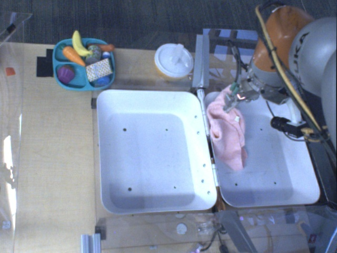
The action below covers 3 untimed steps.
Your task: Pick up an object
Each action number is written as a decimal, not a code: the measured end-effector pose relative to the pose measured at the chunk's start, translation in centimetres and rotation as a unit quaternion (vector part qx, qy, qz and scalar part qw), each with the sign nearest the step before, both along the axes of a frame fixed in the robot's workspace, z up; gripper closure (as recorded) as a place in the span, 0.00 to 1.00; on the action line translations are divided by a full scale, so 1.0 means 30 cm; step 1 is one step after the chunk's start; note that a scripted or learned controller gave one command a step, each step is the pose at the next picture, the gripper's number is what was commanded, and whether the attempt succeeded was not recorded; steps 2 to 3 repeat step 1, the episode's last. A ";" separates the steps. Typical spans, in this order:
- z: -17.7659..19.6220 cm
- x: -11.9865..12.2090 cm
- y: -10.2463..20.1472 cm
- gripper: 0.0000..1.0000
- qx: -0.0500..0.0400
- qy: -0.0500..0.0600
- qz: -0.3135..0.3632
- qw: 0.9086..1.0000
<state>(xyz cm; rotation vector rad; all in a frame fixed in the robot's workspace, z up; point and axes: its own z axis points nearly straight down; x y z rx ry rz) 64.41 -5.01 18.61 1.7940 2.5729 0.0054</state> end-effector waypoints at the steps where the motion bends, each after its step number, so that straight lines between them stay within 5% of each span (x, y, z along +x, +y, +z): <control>1: 0.203 0.085 -0.111 1.00 0.000 0.001 -0.143 0.990; 3: 0.203 0.085 -0.111 1.00 0.000 0.001 -0.143 0.990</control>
